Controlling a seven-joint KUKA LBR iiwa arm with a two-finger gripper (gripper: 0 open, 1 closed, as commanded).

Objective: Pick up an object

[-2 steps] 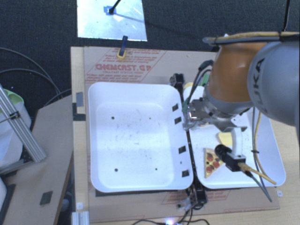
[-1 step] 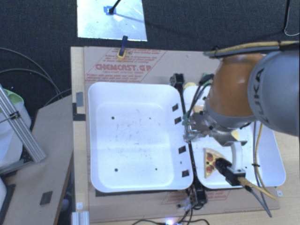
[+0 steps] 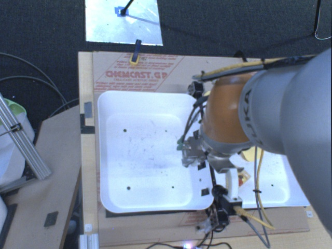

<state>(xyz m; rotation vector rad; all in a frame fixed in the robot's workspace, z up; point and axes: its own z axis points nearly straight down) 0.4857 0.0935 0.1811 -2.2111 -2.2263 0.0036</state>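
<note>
- the fingers (image 3: pixel 199 157) sit somewhere under the wrist, about where the two bins meet; the arm's own bulk covers them, so i cannot tell how far apart they are or whether anything is caught between them.
- the arm (image 3: pixel 270 108) reaches in from the right, its orange band (image 3: pixel 225 113) just above the wrist, and it hangs low over the seam between the bins, which looks to me like a reach toward something in the right bin (image 3: pixel 275 183).
- a small object (image 3: pixel 243 178), reddish and pale, peeks out beside the wrist in the right bin, next to a yellow cable (image 3: pixel 258 180); it is too hidden to name, but i take it for the likely thing to pick.
- the left bin (image 3: pixel 148 149) is a shallow white tray with faint scuffs and a few dark dots on its floor.
- both bins rest on a cardboard sheet (image 3: pixel 140 74) with red printing, probably there to protect the desk (image 3: pixel 54 139).
- beyond the cardboard, a shiny metal plate (image 3: pixel 123 14) lies on dark carpet (image 3: pixel 233 14), with cables trailing across it.
- at the left edge stands a slanted aluminium bar (image 3: pixel 23 139).
</note>
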